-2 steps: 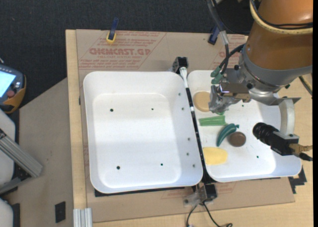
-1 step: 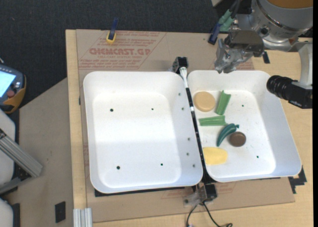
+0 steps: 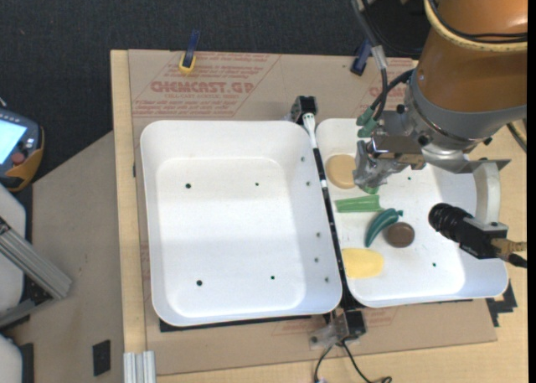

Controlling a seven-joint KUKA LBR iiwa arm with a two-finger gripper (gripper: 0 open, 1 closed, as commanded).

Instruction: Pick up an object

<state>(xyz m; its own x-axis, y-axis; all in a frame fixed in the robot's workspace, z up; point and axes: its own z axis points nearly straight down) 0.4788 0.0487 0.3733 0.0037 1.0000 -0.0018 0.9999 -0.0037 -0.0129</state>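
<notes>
- Two white bins sit side by side on the tabletop: the left bin (image 3: 226,142) and the right bin (image 3: 435,285); their inner rims touch
- Five loose things lie in the right bin, one of each: a tan round disc (image 3: 339,170); a pale green strip (image 3: 358,204); a dark green curved piece (image 3: 383,222); a brown round piece (image 3: 399,235); a yellow lump (image 3: 364,262)
- The tool (image 3: 368,176) is down in the right bin, just beside the tan round disc and just above the pale green strip; whether it is released or clenched cannot be told; nothing is seen grasped
- The dark green curved piece and the brown round piece touch; the yellow lump lies near the bin's inner wall
- One cardboard sheet (image 3: 276,105) lies under the bins; red letters on it read "CHEMCAST GP"; the smaller lines are too blurred to read
- Two blue clamps (image 3: 191,50) stand at its far edge
</notes>
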